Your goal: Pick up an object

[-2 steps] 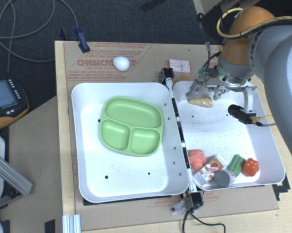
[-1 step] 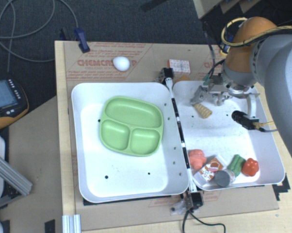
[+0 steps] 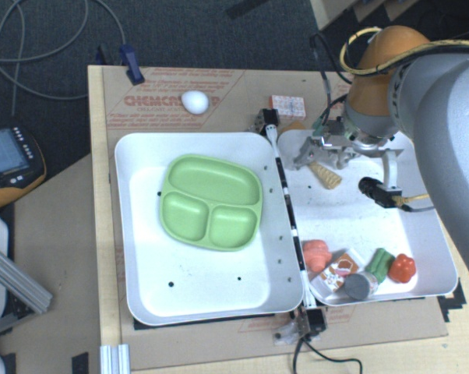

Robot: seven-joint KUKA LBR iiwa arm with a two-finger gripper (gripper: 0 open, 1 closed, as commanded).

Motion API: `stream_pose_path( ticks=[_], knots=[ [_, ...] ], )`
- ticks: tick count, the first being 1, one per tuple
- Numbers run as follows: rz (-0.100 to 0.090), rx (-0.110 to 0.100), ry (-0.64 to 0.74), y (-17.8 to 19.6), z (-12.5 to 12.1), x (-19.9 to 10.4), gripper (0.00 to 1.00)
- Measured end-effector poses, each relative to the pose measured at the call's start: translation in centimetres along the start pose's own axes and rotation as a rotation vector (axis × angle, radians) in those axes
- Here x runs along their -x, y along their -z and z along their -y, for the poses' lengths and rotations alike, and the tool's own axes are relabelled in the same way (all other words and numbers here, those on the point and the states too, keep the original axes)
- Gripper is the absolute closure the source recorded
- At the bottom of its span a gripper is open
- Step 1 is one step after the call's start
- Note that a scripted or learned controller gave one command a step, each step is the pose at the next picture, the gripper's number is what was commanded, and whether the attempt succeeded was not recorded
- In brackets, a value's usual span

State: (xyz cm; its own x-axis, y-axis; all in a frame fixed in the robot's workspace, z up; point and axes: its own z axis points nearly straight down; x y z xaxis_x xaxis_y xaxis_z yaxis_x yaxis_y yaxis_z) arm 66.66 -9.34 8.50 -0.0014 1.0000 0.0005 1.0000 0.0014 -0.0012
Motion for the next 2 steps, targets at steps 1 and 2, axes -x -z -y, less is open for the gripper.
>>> stream_pose_path(
  ticks=[1, 2],
  knots=[
    [0.002, 0.002, 0.001, 1.0, -0.1, 0.0, 1.0],
    [-0.001, 0.001, 0.0, 10.0, 5.0, -7.0, 1.0]
  ],
)
